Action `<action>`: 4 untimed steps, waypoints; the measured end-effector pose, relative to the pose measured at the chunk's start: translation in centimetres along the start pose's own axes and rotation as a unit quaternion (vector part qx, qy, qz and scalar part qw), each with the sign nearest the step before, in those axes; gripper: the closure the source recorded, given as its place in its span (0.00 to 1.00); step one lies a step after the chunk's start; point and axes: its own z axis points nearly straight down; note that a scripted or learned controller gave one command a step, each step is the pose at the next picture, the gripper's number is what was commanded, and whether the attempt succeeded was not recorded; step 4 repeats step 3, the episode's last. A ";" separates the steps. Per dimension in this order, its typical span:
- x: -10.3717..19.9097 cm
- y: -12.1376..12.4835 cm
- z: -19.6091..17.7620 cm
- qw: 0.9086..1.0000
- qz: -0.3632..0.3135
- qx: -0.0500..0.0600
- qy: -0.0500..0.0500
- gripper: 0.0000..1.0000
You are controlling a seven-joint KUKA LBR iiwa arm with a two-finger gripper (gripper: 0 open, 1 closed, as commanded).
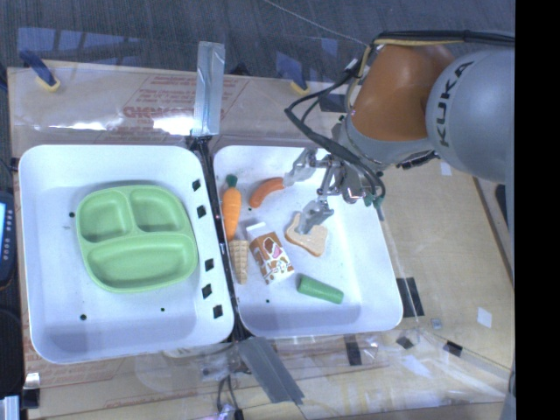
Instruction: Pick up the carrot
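Approach step. Carrot (231,211) lying against left wall of right bin (378,261), untouched. Pincer (314,191) hovering spread and empty over toast (308,237), well right of target. Next: shift left, align lengthwise, descend.

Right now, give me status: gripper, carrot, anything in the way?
Gripper open, over the toast in the right bin, holding nothing. Carrot lies untouched by that bin's left wall. Sausage and carton sit between.

Grey KUKA-lettered arm (468,112), orange band, black cables, metallic tool (317,195).
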 end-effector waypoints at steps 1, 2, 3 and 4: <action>-2.1 4.2 9.6 0.998 0.062 0.000 0.001 0.00; -2.3 4.4 8.3 0.998 0.058 0.000 -0.001 1.00; -3.3 11.3 -0.3 0.975 0.223 -0.001 -0.002 1.00; -3.3 11.3 -0.3 0.975 0.223 -0.001 -0.002 1.00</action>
